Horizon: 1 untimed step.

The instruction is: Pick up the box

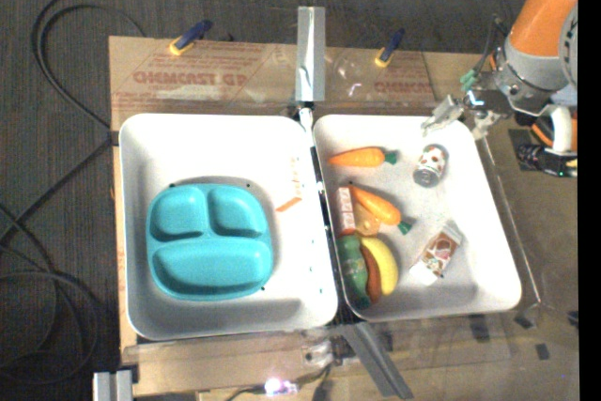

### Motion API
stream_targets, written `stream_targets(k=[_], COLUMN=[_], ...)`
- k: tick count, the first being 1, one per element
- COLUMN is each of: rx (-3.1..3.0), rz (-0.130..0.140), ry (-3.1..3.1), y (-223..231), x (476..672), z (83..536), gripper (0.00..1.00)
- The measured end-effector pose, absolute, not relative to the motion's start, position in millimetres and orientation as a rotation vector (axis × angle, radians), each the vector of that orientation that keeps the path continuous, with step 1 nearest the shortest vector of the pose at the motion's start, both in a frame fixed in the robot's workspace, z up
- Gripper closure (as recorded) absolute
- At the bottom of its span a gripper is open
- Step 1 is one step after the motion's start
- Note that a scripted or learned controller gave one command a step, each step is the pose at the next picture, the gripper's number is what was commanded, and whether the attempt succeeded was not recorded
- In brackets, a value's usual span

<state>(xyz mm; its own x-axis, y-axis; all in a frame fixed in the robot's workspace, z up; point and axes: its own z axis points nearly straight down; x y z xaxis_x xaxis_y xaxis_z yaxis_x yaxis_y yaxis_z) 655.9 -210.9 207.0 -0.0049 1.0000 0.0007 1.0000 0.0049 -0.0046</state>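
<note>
Hovering over the far right corner of the right bin (488,230), the gripper (457,111) spreads its fingers apart with nothing between them, well apart from the box (439,251) lying near the bin's near right side.

left bin (131,230): divided tray (211,239) inside | right bin (498,239): one carrot (362,158) at the far side, can (430,165) right of it | second carrot (380,205) mid-bin, banana (380,263) nearer, box (439,251) to its right | gripper (451,113) over the far right corner
</note>
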Motion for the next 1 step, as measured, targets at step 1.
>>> stream_targets(k=[1], rx=[-2.302], rz=[0.009], ry=[-2.134], y=[-224.3], x=[571.6], z=[186.8], gripper=[0.0])
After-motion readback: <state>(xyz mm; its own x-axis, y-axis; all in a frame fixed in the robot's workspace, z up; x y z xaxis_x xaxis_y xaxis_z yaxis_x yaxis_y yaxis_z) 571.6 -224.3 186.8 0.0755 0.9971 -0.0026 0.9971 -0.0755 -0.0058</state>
